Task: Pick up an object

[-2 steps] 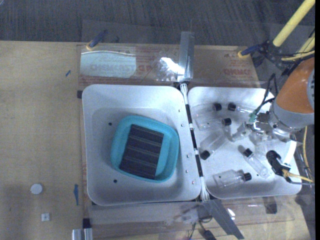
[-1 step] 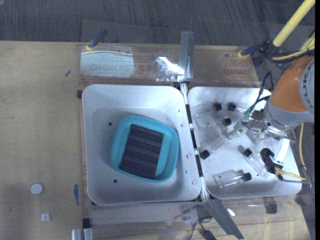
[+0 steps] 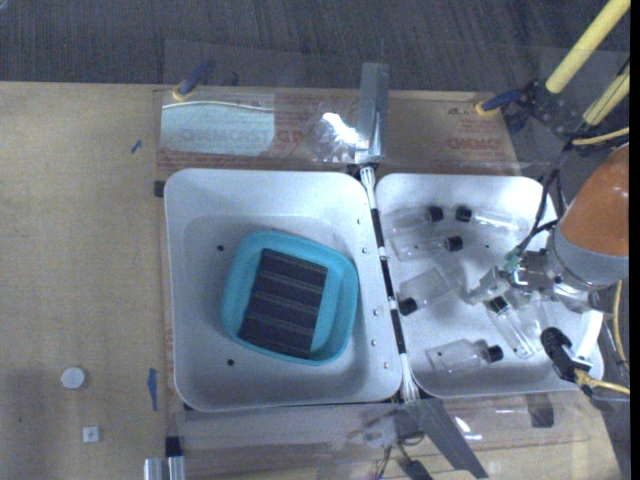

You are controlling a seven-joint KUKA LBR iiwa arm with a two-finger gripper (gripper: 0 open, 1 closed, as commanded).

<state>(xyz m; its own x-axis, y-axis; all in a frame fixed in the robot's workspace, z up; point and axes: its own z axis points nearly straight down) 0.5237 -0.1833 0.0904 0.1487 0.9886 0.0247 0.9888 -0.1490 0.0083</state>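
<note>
Task stage: early, by the look of it. Nothing was seen lifted; every object lay on a bin floor.

The arm (image 3: pixel 596 218) reached in from the right, orange band above the wrist, over the right bin (image 3: pixel 520 190). The end effector (image 3: pixel 515 280) sat low in that bin's right half, among the vials. Whether it was spread or closed could not be told: the part was small, dark and blurred against the wrist hardware. No object could be made out in its grip, so no grasp was credited.

Likely target: a clear vial (image 3: pixel 497 304) with a black cap, lying just beside the end effector, touching or nearly so; contact could not be confirmed.

Other vials in the right bin, all clear with black caps, all lying flat:
- one near the front edge (image 3: pixel 462 353)
- one at the left side (image 3: pixel 420 290)
- a cluster toward the back (image 3: pixel 428 226)

Appearance: transparent bodies nearly vanished against the white floor; caps were the surest marks. Judged slippery and prone to roll.

The left bin (image 3: pixel 190 268) held a teal tray (image 3: pixel 240 268) with a dark ribbed insert (image 3: pixel 288 303), well apart from the arm.

Remaining, as judged: close on a vial, lift it clear of the bin. The desk (image 3: pixel 70 218) around the bins carried only small scraps.
</note>
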